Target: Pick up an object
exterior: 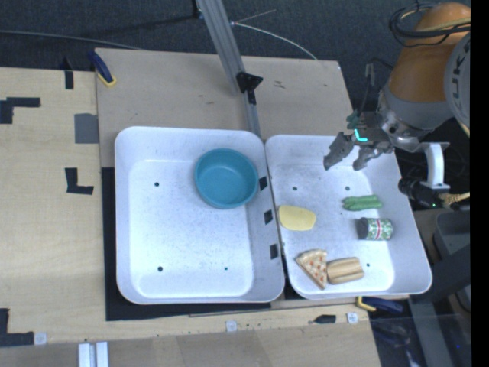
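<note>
My gripper [348, 159] hangs over the far part of the right bin [302, 155], its two dark fingers spread apart with nothing between them. Below it in that bin lie a green pod-shaped piece [361, 202], a small green and grey can [374, 228] on its side, a yellow lump [296, 218], a pizza slice [312, 267] and a tan bread roll [344, 269]. A blue bowl [225, 177] stands in the far right corner of the left bin [153, 228].
A slanted grey metal pole [227, 48] runs from the top of the view down to the seam between the bins. Black tape marks [75, 180] and a blue and yellow clip [102, 67] lie on the wooden bench at left.
</note>
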Tool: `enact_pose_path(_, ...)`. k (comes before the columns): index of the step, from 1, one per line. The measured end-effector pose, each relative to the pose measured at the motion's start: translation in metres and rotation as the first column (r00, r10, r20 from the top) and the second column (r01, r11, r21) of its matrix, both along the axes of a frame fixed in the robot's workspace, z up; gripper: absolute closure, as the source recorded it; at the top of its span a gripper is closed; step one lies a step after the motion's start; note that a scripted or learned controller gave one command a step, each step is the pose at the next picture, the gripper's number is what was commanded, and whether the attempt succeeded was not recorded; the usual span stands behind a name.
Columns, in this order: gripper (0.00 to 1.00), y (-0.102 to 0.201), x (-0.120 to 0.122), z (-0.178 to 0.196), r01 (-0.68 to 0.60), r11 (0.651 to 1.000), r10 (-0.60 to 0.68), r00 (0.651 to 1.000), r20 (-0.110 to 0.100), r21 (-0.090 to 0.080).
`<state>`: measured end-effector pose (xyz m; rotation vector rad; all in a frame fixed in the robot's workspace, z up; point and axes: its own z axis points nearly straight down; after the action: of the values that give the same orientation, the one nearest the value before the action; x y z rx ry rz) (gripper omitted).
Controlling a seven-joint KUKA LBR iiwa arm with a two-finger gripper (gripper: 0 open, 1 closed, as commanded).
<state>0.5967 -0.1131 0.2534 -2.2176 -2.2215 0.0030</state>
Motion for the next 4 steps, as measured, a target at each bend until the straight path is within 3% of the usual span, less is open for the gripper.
enact_pose_path(1,0.0,0.0,0.0,0.001,-0.001,1.0,0.001,1.0,0.002,0.0)
enact_pose_path(4,0.0,0.006,0.007,-0.138,0.0,1.0,0.0,1.0,-0.003,-0.001)
